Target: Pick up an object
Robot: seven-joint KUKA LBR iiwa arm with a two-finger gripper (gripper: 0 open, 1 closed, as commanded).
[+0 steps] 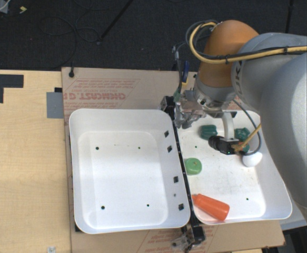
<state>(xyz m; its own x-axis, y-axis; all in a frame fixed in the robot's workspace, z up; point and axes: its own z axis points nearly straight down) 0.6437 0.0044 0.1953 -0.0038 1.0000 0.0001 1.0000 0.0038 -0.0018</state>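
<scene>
You see the arm (258, 73) reaching in over the far end of the right bin (273, 208), with the left bin (77, 167) beside it showing a bare white floor. The gripper (187, 116) hangs low at the right bin's far left corner, close to the wall the two bins share. From this angle you cannot tell how wide it stands, and nothing can be seen in its grasp.

Every candidate lies loose on the right bin's floor: an orange cylinder (211, 206) at the near edge, a green disc (193, 166) by the dividing wall, a teal block (208, 131) just beside the gripper, a second teal piece (242, 134) further right, and a white ball (251, 158) near that.

By my reading, the pick is not yet made. You have the approach at most; closing on something, most likely the teal block, and lifting it are both left.
</scene>
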